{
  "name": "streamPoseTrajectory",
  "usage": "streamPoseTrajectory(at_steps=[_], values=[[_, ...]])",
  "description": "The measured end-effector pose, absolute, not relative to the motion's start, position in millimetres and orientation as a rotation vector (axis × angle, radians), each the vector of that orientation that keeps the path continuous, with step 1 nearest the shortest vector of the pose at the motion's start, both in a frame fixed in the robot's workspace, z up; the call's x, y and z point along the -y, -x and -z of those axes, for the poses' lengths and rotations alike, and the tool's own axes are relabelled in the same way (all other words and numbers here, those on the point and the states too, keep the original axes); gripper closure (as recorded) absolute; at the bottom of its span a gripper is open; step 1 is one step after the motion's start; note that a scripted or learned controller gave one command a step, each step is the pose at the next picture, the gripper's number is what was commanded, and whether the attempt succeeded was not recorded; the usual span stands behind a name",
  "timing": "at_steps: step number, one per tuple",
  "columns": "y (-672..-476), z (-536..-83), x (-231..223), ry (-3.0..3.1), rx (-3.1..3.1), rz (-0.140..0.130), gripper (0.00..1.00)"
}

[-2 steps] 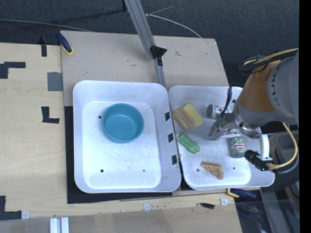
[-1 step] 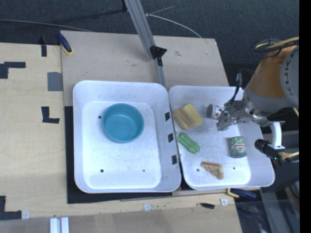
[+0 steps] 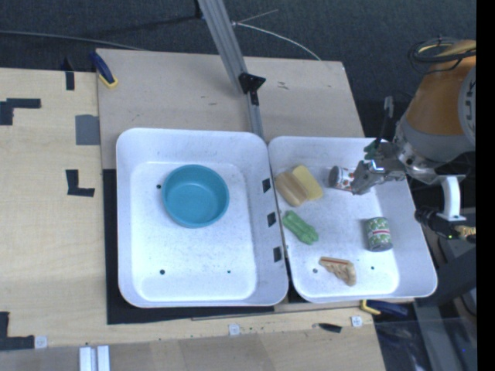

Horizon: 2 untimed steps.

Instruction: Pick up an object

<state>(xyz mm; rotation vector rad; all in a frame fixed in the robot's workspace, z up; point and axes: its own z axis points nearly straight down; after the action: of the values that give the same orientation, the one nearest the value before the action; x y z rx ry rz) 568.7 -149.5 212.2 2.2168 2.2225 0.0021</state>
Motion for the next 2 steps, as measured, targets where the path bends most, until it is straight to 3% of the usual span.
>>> streamPoseTrajectory(at_steps=[1, 2], values=[[-569.1, -230.1, 149.1, -2.219, -2.223, -0.001, 1.0], [-592.7, -222.7, 102.3, -2.216, -2.229, 0.0, 1.0]])
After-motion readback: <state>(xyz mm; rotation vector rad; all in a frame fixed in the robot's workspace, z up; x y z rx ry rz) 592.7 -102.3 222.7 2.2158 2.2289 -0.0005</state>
